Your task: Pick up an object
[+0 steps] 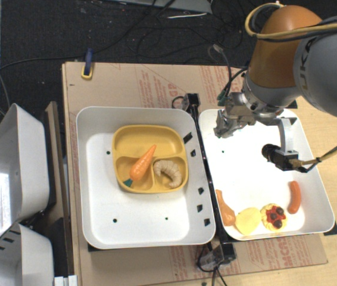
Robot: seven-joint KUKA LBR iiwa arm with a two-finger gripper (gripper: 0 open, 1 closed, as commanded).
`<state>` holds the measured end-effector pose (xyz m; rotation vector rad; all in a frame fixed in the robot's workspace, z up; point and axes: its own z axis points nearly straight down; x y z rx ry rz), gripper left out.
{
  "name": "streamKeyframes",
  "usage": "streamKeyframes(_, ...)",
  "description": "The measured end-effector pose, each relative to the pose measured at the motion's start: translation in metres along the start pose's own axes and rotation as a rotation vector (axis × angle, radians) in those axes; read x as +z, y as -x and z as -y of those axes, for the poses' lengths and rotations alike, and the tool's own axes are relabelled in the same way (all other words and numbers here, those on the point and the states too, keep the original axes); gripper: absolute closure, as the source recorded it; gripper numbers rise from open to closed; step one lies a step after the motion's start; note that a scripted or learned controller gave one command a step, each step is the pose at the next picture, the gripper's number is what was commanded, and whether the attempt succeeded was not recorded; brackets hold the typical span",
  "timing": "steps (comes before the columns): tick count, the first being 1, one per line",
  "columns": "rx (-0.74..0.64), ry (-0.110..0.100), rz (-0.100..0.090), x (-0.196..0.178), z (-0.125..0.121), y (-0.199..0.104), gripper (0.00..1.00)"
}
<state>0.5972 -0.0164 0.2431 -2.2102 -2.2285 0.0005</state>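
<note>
The jaws [228, 124] hang over the upper-left corner of the right bin [311, 159], just inside its rim and close to the divide between the two bins; whether they are parted or closed I cannot tell, and nothing shows between them. No object lies under them: the bin floor there is bare white. The loose things in this bin sit along its near edge, toward 5 and 6 o'clock from the jaws and well apart from them: an orange shrimp-like piece [224, 208] nearest, at about 6 o'clock with its long axis running roughly 11 to 5, then a pale yellow disc [248, 220], a small tart with dark berries [273, 215], and a red sausage [294, 196] standing nearly 12 to 6. The left bin [97, 219] holds a yellow divided plate [150, 134] at about 8 o'clock, carrying a carrot [143, 162] lying 1 to 7 and a pale curled piece [169, 172]. I judge the shrimp-like piece the nearest candidate, calling for a straight pull toward 6 o'clock, the jaws turned to close across its narrow width.
</note>
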Motion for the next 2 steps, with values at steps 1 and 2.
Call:
streamKeyframes(1,-0.001,0.0,0.0,0.012,0.004,-0.06,1.0)
streamKeyframes(2,0.0,0.0,0.0,0.02,0.018,-0.114,1.0)
